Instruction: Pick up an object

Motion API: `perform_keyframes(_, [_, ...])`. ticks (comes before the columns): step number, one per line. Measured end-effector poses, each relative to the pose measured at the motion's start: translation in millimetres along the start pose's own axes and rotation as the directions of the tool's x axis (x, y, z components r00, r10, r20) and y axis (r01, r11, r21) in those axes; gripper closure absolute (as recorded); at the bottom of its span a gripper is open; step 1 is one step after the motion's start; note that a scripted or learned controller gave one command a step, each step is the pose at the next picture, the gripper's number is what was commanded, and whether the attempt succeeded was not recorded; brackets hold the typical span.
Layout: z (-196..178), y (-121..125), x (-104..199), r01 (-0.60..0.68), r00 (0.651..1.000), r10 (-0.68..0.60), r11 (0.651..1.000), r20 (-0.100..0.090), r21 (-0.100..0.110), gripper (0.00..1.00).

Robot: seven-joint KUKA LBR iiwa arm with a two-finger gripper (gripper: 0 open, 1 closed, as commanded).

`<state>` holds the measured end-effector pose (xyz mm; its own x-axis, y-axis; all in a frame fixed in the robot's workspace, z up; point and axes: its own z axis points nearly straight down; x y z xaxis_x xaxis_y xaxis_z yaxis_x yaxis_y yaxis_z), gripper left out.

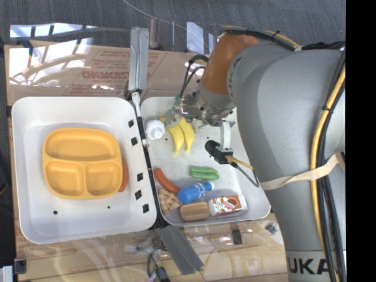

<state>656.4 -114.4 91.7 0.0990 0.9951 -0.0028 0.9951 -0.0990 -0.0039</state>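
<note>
Two white bins sit side by side on a bench. Left bin (29, 216) holds a yellow tray (82, 162). Right bin (249, 207) holds bananas (181, 135), a white cup (155, 129), green pods (204, 172), a sausage (166, 181), a blue bottle (194, 192) and a brown-capped bottle (211, 207). The gripper (187, 111) hangs at the bananas' upper end; whether its jaws are apart or together cannot be told, and nothing is seen between them.

A yellow banana bunch (181, 136) lies flat in the right bin's upper part. Just beside it on the left rests a small white bottle (155, 129).
</note>
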Motion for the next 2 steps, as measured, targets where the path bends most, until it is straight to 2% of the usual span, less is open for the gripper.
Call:
perform_keyframes(1, [-10.5, 0.7, 3.0, 0.008, 1.000, -0.008, 1.000, -0.003, 0.001, 1.00])
perform_keyframes(2, [-105.3, -2.3, 37.4, 0.074, 0.997, -0.074, 0.997, -0.003, -0.011, 1.00])
